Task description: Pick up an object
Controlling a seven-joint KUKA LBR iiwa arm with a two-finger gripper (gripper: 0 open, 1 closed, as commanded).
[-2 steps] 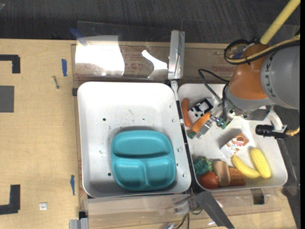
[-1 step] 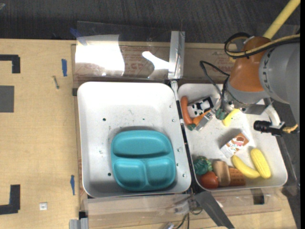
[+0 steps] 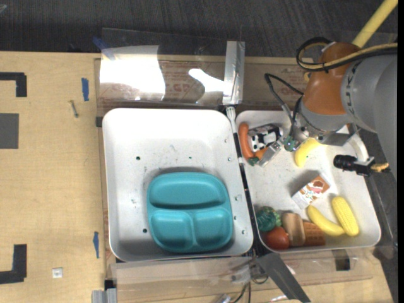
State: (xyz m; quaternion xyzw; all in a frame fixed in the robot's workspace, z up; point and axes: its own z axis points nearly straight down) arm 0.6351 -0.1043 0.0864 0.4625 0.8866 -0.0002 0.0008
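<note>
I saw the tool [image 3: 273, 145] low in the right bin [image 3: 278, 178], near its far left corner, reaching in from the arm [image 3: 353, 87] on the right. Whether it gripped anything I could not tell. A cow toy [image 3: 260, 137] lay right at the tool, and an orange carrot [image 3: 243, 140] sat just left of that against the bin wall. A yellow lemon [image 3: 305, 151] rested just right of the tool. Farther toward me lay a small carton [image 3: 311, 191], then corn [image 3: 344, 214] and a banana [image 3: 323, 219]. Along the near edge sat a bread roll [image 3: 300, 228], a tomato [image 3: 276, 238] and something green [image 3: 267, 218]. Well left of the tool, the other bin [image 3: 170, 128] held a teal tray [image 3: 188, 212], on the tabletop [image 3: 44, 169].
</note>
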